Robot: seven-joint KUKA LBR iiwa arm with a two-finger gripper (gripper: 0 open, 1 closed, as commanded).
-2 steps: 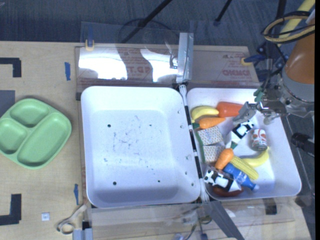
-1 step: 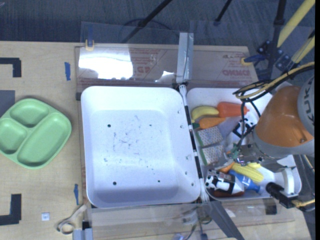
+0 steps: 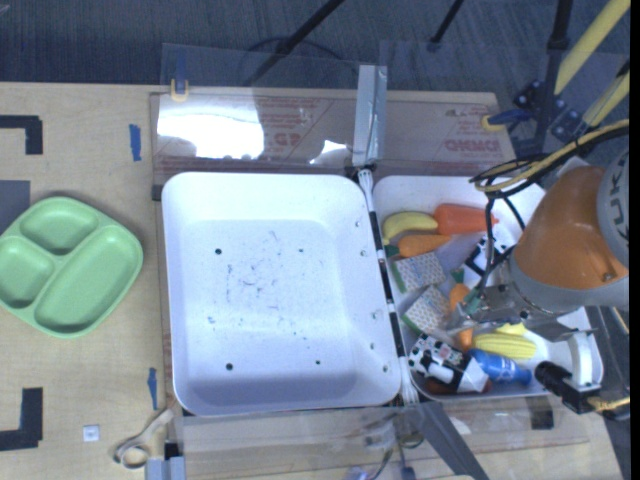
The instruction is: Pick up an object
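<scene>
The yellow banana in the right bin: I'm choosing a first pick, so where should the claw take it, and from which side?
Probably from above, at the middle of the yellow banana. It lies flat and on top near the right bin's far left corner, so close across its narrow width.

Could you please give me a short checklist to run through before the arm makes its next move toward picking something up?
1. Gripper is over the right bin, where the objects lie: ok.
2. Something sits between the fingers: cannot tell; the wrist and clutter hide them.
3. Objects are within reach below: ok; a yellow corn-like toy, a blue item and patterned cloth pieces lie close by.
4. Target stands free of neighbours: not ok; the objects are crowded and overlapping.
5. Left bin is ready to receive an object: ok; its floor shows bare white.
6. Cables hang free of the bin contents: ok.
</scene>
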